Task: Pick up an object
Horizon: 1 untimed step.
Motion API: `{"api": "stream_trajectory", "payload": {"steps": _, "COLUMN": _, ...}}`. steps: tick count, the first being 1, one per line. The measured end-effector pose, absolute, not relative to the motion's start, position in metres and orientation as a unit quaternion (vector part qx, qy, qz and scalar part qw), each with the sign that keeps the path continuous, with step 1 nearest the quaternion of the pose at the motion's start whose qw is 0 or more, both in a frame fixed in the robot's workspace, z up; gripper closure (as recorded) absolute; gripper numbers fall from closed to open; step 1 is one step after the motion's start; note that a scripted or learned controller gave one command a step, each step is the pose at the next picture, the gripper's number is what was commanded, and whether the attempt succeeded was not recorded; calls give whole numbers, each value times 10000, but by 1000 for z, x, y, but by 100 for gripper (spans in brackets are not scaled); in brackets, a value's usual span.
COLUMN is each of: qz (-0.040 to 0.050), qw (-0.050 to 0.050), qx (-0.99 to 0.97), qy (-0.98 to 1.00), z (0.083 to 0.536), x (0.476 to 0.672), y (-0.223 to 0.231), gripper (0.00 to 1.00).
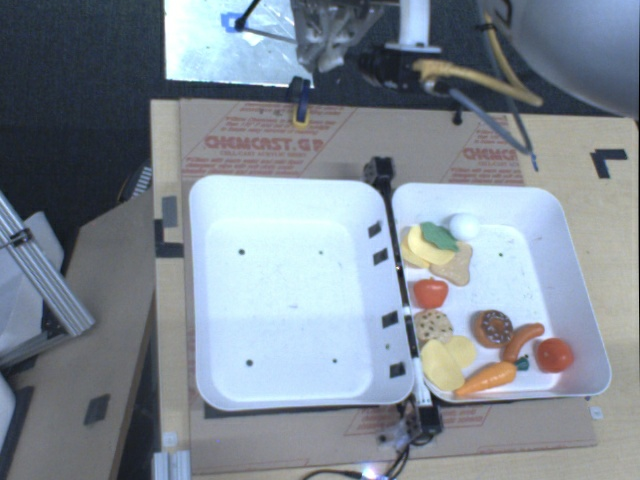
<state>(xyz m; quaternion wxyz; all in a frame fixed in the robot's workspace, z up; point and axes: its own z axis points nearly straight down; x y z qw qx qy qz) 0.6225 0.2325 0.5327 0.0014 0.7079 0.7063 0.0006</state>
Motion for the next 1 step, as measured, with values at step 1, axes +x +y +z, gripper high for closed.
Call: {"api": "stream_trajectory", "payload": {"steps": 1, "qz": 8, "qw": 12, "qx": 7074, "qy": 7068, "z": 534, "x": 670, "y": 233, "gripper": 100}}
